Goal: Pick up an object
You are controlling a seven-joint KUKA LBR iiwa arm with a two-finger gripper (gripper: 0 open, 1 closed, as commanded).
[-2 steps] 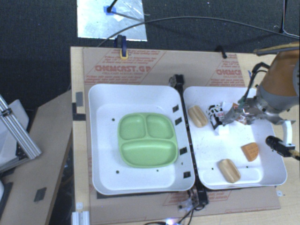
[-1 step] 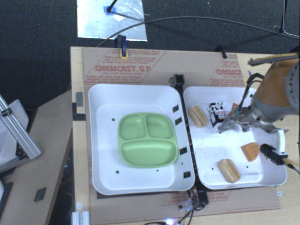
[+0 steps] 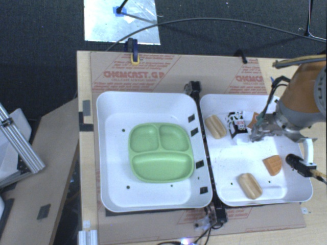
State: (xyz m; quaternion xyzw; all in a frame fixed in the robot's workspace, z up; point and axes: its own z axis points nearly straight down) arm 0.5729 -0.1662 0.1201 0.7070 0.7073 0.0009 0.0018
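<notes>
1. Gripper (image 3: 257,135) hangs low in the right bin (image 3: 225,195), its tip just beside a small black-and-white toy (image 3: 236,123); whether it is spread or closed cannot be told.
2. Nearest in that bin lies a tan bread roll (image 3: 250,185), then an orange wedge (image 3: 273,165), then a second bread roll (image 3: 215,126) beside the toy, well apart from the first. An orange scrap (image 3: 253,120) peeks out behind the toy. Two rolls, one wedge, one toy.
3. Two white bins sit side by side on a cardboard sheet (image 3: 153,70) printed with red lettering, over a wooden bench (image 3: 56,152).
4. Left bin (image 3: 110,152) holds one green divided plate (image 3: 161,152) with three compartments.
5. Beyond the bench, dark carpet (image 3: 41,29) carries a shiny foil square (image 3: 120,14).
</notes>
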